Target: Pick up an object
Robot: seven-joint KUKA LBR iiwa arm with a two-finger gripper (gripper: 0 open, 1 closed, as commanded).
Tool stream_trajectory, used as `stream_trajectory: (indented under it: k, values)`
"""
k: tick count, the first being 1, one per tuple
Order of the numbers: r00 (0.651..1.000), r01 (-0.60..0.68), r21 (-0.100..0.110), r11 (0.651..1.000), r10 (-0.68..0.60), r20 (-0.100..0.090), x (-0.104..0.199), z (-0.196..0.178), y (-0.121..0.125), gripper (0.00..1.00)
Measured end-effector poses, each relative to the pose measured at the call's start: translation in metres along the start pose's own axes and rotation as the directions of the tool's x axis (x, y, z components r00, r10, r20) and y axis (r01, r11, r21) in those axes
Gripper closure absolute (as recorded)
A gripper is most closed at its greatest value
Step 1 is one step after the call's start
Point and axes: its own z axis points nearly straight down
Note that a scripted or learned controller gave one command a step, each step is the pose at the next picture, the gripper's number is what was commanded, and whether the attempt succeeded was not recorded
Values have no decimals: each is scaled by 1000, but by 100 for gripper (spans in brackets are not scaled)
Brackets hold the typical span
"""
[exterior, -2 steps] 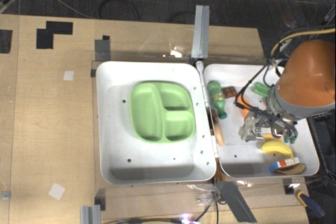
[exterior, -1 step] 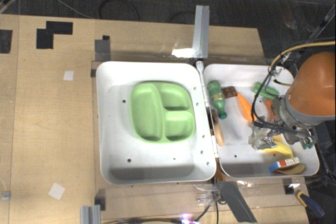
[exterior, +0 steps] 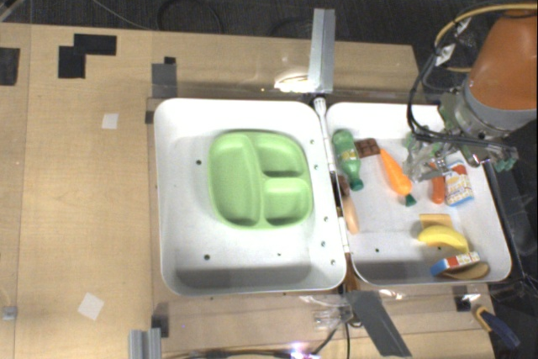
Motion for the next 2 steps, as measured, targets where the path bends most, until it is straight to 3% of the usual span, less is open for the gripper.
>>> stream_trajectory:
  k: [1, 2]
  values:
    - [1000, -2, -3, 1000, 2, -5, 2, 3, 0, 0]
    - [990, 139, -4, 990, -139, -5, -8, 112, 13, 0]
